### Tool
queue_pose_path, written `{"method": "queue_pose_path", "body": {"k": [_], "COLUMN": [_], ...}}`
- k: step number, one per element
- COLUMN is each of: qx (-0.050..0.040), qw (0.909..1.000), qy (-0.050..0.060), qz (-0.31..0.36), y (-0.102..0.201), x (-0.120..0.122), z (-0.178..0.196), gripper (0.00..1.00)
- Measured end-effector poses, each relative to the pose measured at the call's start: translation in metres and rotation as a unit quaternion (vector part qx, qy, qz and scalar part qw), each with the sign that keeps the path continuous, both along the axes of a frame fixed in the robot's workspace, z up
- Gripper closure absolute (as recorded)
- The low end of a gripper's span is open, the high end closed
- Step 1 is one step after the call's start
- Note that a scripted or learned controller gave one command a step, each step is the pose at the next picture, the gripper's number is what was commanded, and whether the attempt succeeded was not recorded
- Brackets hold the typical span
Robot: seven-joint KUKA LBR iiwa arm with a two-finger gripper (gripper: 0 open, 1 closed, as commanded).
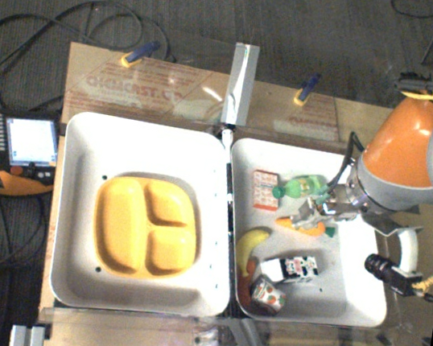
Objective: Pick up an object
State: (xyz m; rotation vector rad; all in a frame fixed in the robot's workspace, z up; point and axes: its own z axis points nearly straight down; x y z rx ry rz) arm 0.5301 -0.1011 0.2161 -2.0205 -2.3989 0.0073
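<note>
Just right of the green bottle point(302, 186), your gripper point(316, 214) sits low over the carrot point(306, 225), presumably lining up a grasp. Whether it holds anything, you cannot tell.

Orange carrot point(303, 226) lies flat in the right bin point(358, 309) (near a green bottle point(302, 186)).

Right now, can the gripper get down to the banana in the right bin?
Probably yes. The banana lies uncovered by the right bin's left wall, its top bare. The gripper hovers near the carrot, a short way off; the wall may crowd it.
</note>
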Motion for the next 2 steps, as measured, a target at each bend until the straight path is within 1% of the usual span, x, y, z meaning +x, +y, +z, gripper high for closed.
{"method": "queue_pose_path", "body": {"k": [1, 2], "qx": [-0.0003, -0.0013], "qw": [1.0, 1.0], "qy": [0.0, 0.0], "qz": [0.0, 0.005], "y": [0.0, -0.056], "x": [0.0, 0.021], "z": [0.0, -0.042], "gripper": [0.0, 0.0]}}
